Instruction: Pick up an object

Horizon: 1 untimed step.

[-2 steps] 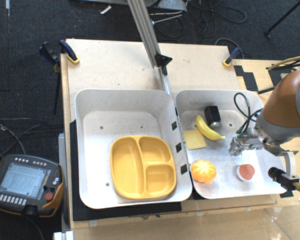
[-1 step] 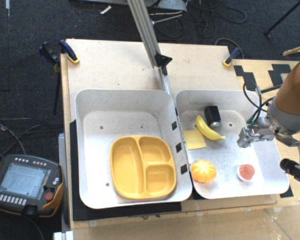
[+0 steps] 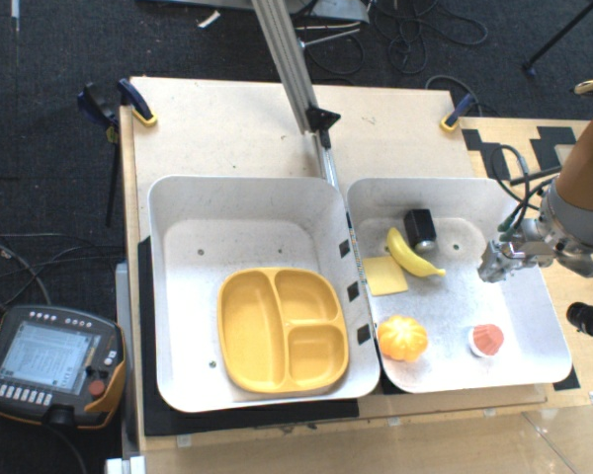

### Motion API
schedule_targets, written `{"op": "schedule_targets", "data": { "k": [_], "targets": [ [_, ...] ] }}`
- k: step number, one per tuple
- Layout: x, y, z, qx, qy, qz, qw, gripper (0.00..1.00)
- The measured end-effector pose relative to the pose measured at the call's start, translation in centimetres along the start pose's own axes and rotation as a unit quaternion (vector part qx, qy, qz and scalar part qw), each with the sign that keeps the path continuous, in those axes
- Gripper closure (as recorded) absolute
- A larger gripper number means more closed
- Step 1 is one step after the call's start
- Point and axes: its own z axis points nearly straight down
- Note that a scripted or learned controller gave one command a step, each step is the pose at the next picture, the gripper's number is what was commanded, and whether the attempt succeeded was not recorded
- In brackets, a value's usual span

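Observation:
The right bin [image 3: 534, 309] holds a yellow banana [image 3: 410, 255], a dark cylindrical can [image 3: 420, 227] just behind it, a flat pale-yellow square [image 3: 386, 276], an orange fruit [image 3: 402, 338] near the front, and a small red-and-white piece [image 3: 487, 340] at front right. My gripper [image 3: 496, 263] hangs over the right side of this bin, right of the banana and above the red piece. Nothing is visibly held in it.
The left bin [image 3: 178, 225] carries a yellow divided plate [image 3: 282, 329]. A metal pole [image 3: 289, 52] slants down to the gap between the bins. Clamps [image 3: 138, 107] grip the board's back corners. A teach pendant [image 3: 49, 363] lies on the floor at left.

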Motion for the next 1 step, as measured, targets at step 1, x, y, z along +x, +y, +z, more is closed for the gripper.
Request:
{"op": "schedule_targets", "data": {
  "k": [1],
  "targets": [
    [4.79,0.50,0.53,0.003,0.002,-0.003,1.0000,1.00]
  ]
}}
